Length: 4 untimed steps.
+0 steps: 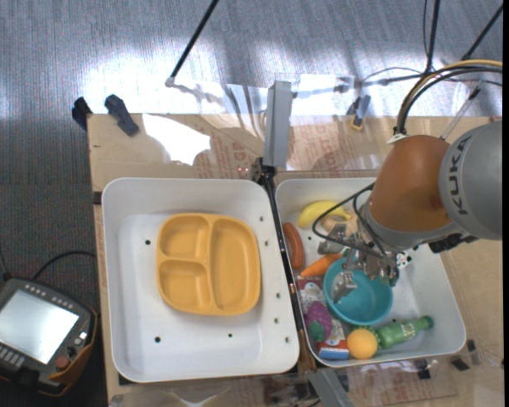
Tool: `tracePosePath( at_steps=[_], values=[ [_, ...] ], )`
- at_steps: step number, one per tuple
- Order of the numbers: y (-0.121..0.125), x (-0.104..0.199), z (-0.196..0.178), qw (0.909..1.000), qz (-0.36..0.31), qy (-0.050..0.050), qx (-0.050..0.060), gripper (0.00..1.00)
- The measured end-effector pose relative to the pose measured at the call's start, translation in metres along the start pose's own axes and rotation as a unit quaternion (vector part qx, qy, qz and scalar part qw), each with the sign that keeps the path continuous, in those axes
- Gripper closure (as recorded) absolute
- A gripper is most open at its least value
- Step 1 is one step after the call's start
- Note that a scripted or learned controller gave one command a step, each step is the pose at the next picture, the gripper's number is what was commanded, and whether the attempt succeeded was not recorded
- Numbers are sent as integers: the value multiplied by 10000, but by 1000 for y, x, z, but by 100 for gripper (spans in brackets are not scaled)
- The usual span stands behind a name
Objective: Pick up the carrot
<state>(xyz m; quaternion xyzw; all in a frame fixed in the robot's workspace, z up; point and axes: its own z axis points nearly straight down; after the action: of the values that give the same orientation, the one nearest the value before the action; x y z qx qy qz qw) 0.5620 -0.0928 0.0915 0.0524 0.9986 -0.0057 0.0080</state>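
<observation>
The carrot is a short orange piece lying in the right bin, against the left rim of a teal bowl. My gripper hangs over the bowl's upper left part, just right of the carrot, with metal fingers pointing down. The grey arm with its orange band comes in from the right and hides the bin's upper right area. Nothing shows between the fingers.
The left bin holds a yellow divided plate. In the right bin lie a banana, a reddish sausage, a purple item, an orange ball and a green bottle. A tablet sits at lower left.
</observation>
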Motion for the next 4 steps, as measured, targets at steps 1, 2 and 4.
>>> tracePosePath(
  at_steps=[1, 2, 4],
  values=[
    [11, 0, 1, 9978, 665, 26, -49, 0],
    [9, -7, -18, 9979, 641, -69, -25, 100],
    [13, -45, 5, 9960, 889, 85, -52, 0]
  ],
)
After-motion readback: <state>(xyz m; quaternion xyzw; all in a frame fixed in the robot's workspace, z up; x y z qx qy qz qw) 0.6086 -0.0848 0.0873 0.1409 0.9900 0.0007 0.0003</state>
